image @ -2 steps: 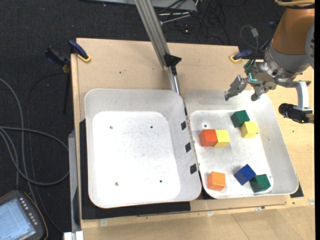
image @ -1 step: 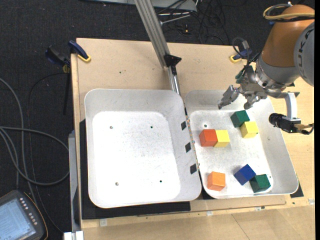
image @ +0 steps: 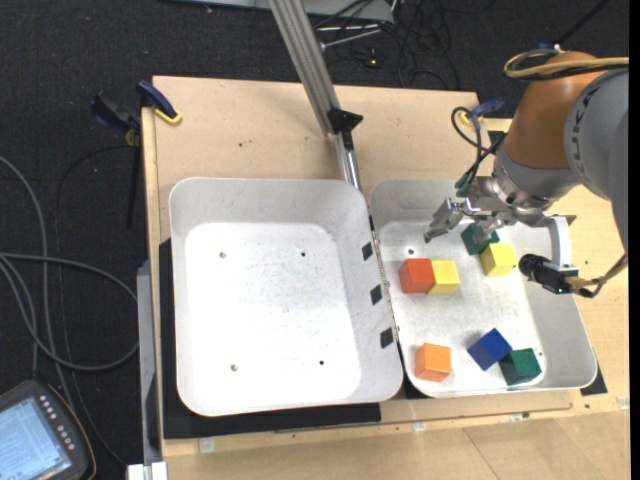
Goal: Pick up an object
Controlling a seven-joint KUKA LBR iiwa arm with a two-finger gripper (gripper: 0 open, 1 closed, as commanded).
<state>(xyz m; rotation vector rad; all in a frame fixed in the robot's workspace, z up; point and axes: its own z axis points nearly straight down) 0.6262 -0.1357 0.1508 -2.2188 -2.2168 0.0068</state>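
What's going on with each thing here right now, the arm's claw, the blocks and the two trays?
gripper: low over the right bin's far end, nothing seen between its fingers.
red-orange block: resting, touching the yellow block beside it.
yellow block: resting.
second yellow block: resting near the gripper.
orange block: resting alone.
blue block: resting, against the green block.
left bin: flat on the bench.

The bench (image: 260, 128) looks like pale, matt pressed wood. Both bins (image: 200, 218) are smooth white plastic, the left one finely speckled. The blocks, such as the orange one (image: 416, 275) and the blue one (image: 489, 348), have a plain, matt painted look. The arm's orange band (image: 545, 118) is glossy, catching light. A slanted pole (image: 300, 43) looks like brushed metal.
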